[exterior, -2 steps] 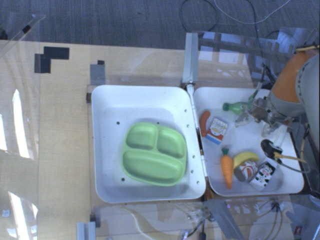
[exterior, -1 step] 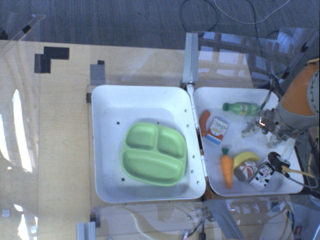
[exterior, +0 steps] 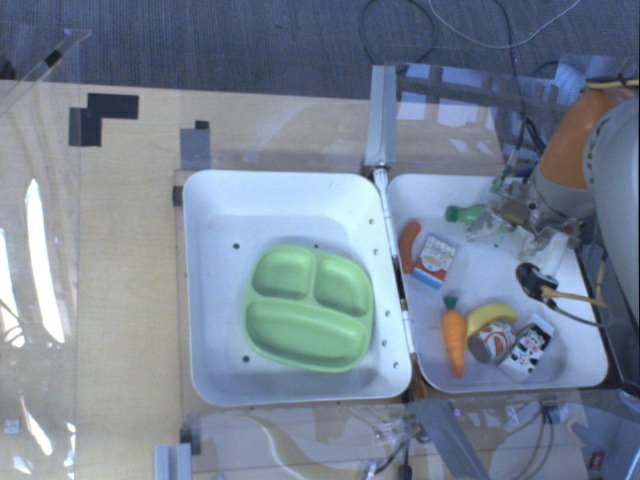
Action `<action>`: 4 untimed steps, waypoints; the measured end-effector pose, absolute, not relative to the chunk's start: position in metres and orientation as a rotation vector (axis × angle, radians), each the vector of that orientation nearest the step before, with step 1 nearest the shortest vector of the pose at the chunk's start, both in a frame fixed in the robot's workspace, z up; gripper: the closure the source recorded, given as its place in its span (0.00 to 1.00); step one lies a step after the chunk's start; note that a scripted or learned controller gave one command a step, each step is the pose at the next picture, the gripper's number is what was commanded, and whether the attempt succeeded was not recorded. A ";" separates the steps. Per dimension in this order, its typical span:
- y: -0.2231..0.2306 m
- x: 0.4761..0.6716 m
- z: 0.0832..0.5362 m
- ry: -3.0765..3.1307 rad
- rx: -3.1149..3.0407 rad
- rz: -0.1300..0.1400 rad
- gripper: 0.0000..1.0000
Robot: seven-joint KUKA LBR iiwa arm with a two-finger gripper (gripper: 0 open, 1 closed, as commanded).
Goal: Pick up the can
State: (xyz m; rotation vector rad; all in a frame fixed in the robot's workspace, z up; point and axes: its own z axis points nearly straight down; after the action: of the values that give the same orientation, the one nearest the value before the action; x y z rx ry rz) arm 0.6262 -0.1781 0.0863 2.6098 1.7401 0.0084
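Can (exterior: 490,345) lies at 6 o'clock in the right bin (exterior: 487,270), touching banana (exterior: 491,316) and carton (exterior: 528,349). Gripper (exterior: 518,216) hangs near 12 o'clock; whether it is spread or closed cannot be told. Risk: the crowding neighbours may block the grasp or get caught in it.

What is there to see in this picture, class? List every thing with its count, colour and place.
bins: two, white, side by side on the bench; left bin, right bin
divided plate: one, green, middle of the left bin
sausage: one, red-orange, right bin, along its left wall
small box: one, white and blue, right of the sausage
bottle-like thing: one, green, far part of the right bin
carrot: one, orange, near part of the right bin
banana: one, yellow, right of the carrot
can: one, grey and red, under the banana's curve
carton: one, white with black patches, right of the can
arm: one, grey with orange band; gripper by the bottle-like thing
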 end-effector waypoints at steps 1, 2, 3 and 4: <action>-0.177 0.600 0.087 1.816 2.556 0.009 0.00; -0.180 0.659 0.084 1.856 2.579 -0.055 0.00; -0.176 0.661 0.093 1.862 2.568 -0.046 1.00; -0.138 0.670 0.136 1.579 2.714 0.004 1.00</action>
State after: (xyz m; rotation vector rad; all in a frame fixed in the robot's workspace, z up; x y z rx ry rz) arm 0.6703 -0.1383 0.1363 2.7136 1.5792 0.0038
